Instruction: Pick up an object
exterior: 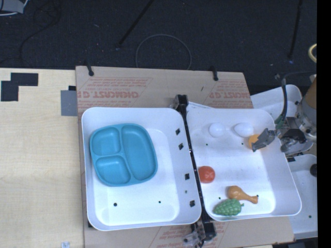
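White plastic makes up both shallow bins on my surface. The left bin carries a turquoise divided plate with three compartments, lying flat toward that bin's left side. The right bin has the loose things. Two pale egg-like objects sit near its far wall: one white egg and, just to the right of it, a second white egg, close together but apart. A red tomato rests near the divider between the bins. Toward the near wall lies an orange-brown drumstick, its thin end pointing right, and just beside it, touching or nearly so, a green bumpy bunch of grapes against the near rim.

My tool reaches in from the right, over the right bin's far right corner. One dark grey finger juts left into the bin, and a small orange object sits right at its tip, partly hidden by it. Whether that finger is touching the orange piece or only above it is not clear from this slant. The other finger is hard to pick out against the wrist hardware, so I cannot tell whether my tool is spread or closed, and I cannot say that anything sits between its fingers.

Brown cardboard with mirrored red print lies under both bins.
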`<state>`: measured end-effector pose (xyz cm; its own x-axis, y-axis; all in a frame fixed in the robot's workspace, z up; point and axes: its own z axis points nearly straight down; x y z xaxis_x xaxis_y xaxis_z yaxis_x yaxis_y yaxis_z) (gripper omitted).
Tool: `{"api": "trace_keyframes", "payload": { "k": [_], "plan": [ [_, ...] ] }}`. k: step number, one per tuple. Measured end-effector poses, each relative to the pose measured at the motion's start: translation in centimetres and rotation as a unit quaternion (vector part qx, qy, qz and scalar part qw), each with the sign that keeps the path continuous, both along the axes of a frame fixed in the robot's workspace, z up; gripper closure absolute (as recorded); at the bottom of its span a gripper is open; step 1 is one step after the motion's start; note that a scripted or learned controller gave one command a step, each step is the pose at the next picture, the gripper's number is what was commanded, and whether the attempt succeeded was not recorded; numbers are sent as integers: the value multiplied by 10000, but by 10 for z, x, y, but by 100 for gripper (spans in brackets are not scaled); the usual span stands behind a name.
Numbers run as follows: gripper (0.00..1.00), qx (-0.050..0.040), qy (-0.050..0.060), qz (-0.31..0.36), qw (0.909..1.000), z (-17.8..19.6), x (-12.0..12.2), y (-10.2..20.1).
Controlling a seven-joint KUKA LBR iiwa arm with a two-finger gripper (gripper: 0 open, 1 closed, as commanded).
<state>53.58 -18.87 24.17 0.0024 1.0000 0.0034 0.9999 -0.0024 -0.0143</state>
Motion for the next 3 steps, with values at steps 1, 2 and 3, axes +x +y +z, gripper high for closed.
{"api": "trace_keyframes", "payload": {
  "k": [1,2,3],
  "plan": [
    [0,-12,-55,11,10000,6,2,0],
    [0,-1,-27,14,10000,-54,-3,9],
    [0,-3,-32,10,10000,-115,4,9]
  ]
}}
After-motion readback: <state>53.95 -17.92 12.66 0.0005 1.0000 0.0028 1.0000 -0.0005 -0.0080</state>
